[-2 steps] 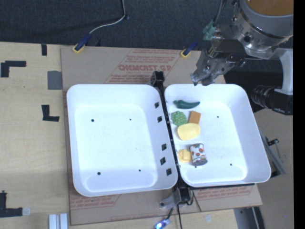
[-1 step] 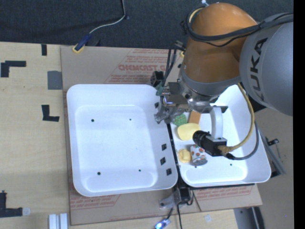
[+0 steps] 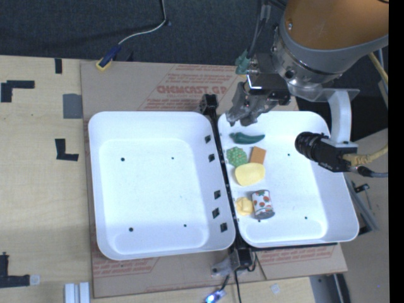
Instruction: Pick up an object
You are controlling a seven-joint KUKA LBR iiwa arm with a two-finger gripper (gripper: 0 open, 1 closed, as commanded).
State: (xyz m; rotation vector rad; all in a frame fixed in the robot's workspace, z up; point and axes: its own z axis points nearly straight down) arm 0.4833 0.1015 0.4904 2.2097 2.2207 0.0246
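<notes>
We see the gripper [image 3: 243, 115] hanging over the far left corner of the right bin [image 3: 315, 194], just above a dark green pepper [image 3: 247, 137]. Its fingers are a dark blur from here, and we cannot tell how far apart they stand or whether anything is between them.

The things to pick lie in a line along the right bin's left wall: the pepper, a knobbly green piece [image 3: 236, 155], an orange block [image 3: 258, 155], a yellow lump [image 3: 250, 173], a small yellow piece [image 3: 243, 205] and a little can [image 3: 262, 204] on its side. They look to us like light, stiff toy food, smooth and likely slippery. We judge the pepper best taken across its narrow middle. The can may roll.

The left bin [image 3: 151, 182] sits alongside. The crowding against the wall leaves little room for a finger.
</notes>
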